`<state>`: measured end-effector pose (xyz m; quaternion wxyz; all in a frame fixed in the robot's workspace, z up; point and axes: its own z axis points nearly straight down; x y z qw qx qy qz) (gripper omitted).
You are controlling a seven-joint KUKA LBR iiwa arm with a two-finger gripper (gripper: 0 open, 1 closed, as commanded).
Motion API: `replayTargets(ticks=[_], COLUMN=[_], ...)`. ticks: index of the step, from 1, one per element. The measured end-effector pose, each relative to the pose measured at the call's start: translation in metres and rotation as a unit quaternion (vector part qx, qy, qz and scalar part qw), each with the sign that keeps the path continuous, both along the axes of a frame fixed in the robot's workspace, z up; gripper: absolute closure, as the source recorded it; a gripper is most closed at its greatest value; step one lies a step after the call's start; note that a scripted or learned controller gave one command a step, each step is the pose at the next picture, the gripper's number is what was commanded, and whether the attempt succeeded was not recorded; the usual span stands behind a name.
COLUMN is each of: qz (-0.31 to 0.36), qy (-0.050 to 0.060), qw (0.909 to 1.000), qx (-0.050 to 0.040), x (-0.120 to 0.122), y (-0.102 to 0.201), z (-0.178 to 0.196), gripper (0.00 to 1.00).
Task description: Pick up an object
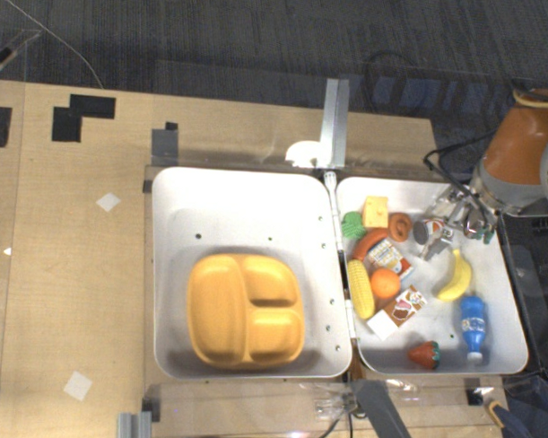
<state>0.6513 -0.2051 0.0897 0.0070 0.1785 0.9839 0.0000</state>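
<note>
Two white bins sit side by side on the surface — the left bin carries a yellow divided tray. The right bin holds a banana, a blue bottle, an orange, corn and a strawberry. The gripper hovers at this bin's far right, just beyond the banana — whether its fingers are spread or closed cannot be told.

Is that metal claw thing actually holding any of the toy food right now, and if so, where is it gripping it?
It cannot be told. The pincer hangs over the right shallow white bin, near the curved yellow toy banana, and no object is visibly between its fingers.
</note>
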Motion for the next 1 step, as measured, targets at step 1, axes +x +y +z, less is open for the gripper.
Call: replayTargets(ticks=[1], qz=[-0.142], qy=[0.009], qw=[0.9898], qx=[0.0035], x=[0.0084], y=[0.0018], z=[-0.0017], gripper=[0.00])
